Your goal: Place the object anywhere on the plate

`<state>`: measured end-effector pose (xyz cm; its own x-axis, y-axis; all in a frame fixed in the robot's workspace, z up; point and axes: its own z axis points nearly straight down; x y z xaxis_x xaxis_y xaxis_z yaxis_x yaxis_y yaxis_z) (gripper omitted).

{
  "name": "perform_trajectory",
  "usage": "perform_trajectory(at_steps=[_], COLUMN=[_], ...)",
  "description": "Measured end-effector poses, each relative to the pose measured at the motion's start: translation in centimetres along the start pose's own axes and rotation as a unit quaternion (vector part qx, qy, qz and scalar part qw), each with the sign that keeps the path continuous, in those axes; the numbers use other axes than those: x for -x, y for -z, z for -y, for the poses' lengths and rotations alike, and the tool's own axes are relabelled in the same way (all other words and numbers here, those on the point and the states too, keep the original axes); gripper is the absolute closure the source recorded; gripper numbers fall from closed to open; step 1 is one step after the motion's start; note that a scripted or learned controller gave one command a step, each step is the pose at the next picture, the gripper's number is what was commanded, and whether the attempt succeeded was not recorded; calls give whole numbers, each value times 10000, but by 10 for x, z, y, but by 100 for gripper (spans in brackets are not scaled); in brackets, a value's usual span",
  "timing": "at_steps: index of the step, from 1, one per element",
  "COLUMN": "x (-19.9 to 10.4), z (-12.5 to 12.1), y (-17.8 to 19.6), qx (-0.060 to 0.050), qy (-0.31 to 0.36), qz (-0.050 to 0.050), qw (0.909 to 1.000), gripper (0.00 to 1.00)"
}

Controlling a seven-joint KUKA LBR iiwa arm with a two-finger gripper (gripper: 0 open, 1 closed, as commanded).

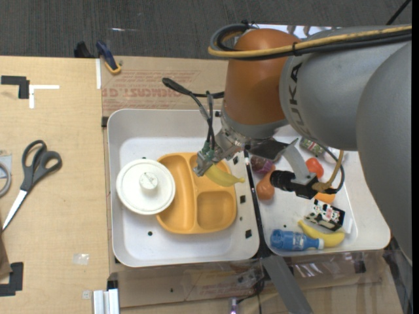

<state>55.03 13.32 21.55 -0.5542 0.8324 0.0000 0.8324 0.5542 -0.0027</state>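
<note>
The gripper [208, 164] pinches a yellow object [224, 175] over the plate's [196, 216] two o'clock rim; better to shift toward seven o'clock, lower, then release

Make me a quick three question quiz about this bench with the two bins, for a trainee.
1. True or false: the yellow plate sits in the left bin.
2. What round white thing overlaps the plate's left edge? A) lid B) cup C) ball
3. Fill in: the blue bottle lies in the ____ bin, beside a banana.

Key: 1 true. 2 A. 3 right.
</note>
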Motion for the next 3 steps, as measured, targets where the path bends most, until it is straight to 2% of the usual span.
perform_trajectory(at_steps=[1,2,3], x=[-99,-60,-60], z=[6,38,38], y=[73,147,147], qx=[8,17,17], qy=[1021,1981,1984], qz=[7,15,14], qw=[9948,9802,9801], gripper=[100,100,0])
